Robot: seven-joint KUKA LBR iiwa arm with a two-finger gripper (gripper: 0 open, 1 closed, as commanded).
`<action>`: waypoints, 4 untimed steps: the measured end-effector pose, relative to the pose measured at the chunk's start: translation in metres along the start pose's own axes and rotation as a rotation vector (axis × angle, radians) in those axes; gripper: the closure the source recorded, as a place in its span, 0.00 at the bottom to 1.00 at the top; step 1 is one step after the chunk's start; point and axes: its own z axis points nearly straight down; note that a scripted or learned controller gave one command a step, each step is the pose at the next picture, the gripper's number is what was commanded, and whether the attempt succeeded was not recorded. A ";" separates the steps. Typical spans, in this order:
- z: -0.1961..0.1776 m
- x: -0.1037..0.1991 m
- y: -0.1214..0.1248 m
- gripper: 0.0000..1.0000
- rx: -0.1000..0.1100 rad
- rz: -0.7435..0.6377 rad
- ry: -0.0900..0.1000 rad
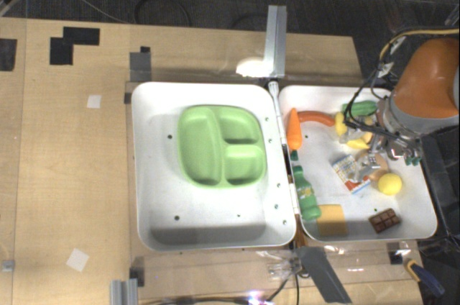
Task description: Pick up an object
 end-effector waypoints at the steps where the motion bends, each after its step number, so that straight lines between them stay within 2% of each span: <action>1: 0.011 0.057 0.043 0.00 -0.003 0.049 0.004; 2: 0.017 -0.076 0.024 0.00 -0.012 -0.039 0.041; 3: 0.015 -0.010 0.012 0.00 -0.004 0.073 0.011; 4: 0.012 0.060 0.002 0.00 -0.003 0.140 0.009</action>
